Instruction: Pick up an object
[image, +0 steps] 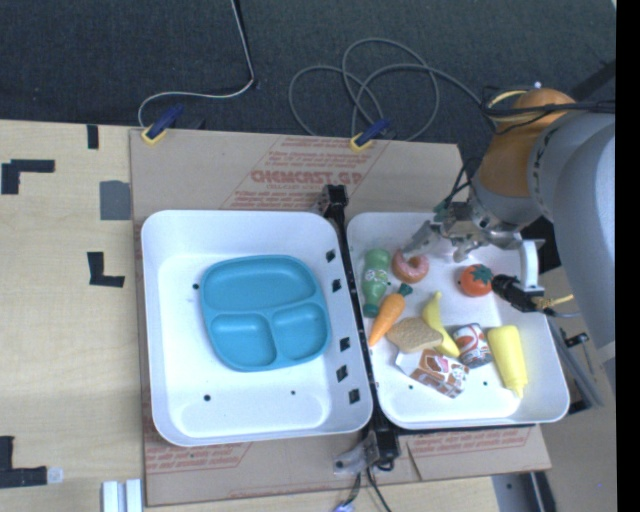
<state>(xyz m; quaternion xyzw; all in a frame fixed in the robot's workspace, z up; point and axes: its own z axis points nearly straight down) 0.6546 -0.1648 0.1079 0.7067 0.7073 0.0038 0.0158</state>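
Objects for picking lie together in the right bin (560, 400): a pink donut (410, 266) just below-left of the hand (452, 232), a tomato (475, 281) just below it, a green vegetable (376, 278) and a carrot (388, 314) further left, and a banana (438, 322), bread slice (414, 334), yellow corn (508, 357), can (472, 346) and small carton (440, 373) well below. Whether the hand is parted or closed cannot be told. The left bin (160, 240), well apart from the hand, holds a blue divided plate (263, 310).
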